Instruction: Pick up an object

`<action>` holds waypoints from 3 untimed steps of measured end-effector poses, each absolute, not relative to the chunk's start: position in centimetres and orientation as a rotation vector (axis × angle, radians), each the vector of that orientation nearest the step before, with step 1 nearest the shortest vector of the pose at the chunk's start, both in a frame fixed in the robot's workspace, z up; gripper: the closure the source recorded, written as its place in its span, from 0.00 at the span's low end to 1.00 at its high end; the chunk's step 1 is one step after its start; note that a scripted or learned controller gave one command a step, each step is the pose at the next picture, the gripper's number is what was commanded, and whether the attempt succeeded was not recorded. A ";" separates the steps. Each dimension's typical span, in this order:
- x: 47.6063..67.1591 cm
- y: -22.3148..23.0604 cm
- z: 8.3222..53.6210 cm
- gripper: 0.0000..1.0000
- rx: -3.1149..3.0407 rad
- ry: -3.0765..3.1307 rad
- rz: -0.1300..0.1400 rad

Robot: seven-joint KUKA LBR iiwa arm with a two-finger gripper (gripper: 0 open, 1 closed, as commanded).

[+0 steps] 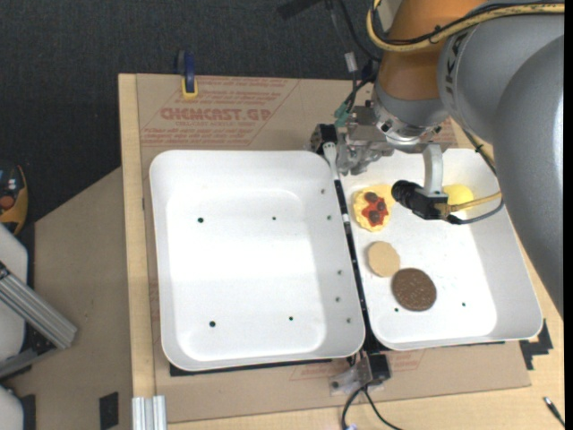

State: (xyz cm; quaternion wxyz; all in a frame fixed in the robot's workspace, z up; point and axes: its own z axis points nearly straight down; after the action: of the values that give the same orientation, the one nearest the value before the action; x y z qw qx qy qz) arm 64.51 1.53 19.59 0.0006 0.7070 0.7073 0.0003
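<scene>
- Rims of the left bin (242, 267) and the right bin (488, 271) meet along one line that runs from 12 to 6 o'clock through the middle of the bench.
- Bare white floor in the right bin lies mostly in its part from 3 to 6 o'clock. The left bin shows its white floor with four small dark dots.
- Both bins rest on a brown board (224, 115) with red lettering. The board leaves a wide margin at 12 o'clock of the left bin.
- The arm (510, 79) reaches in from 2 o'clock. Its orange band (430, 12) stands over the 12 o'clock edge of the right bin.
- The gripper (351, 155) hangs at the 11 o'clock corner of the right bin, just beside the shared rim. Whether the claw is released or clenched, I cannot tell from this view.
- A yellow piece with red and dark topping (372, 208) lies near the gripper, at its 5 o'clock, close to the shared rim.
- A tan disc (383, 259) lies at 6 o'clock of that piece, apart from it.
- A brown disc (414, 289) lies just beside the tan disc, at its 4 o'clock. I cannot tell if they touch.
- A yellow lump (460, 193) lies at 3 o'clock of the topped piece, partly hidden by a part of the robot.
- A blue clamp (187, 64) sits on the board's edge at 11 o'clock, well apart from the bins.
</scene>
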 end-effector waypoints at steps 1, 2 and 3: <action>61.8 12.6 12.8 1.00 2.217 2.238 -0.006; 64.5 15.1 8.6 1.00 2.219 2.225 0.001; 65.8 23.0 8.5 1.00 2.212 2.229 0.006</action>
State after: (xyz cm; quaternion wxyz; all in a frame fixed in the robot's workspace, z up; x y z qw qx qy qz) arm 65.78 22.98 8.52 0.0007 0.7045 0.7097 0.0019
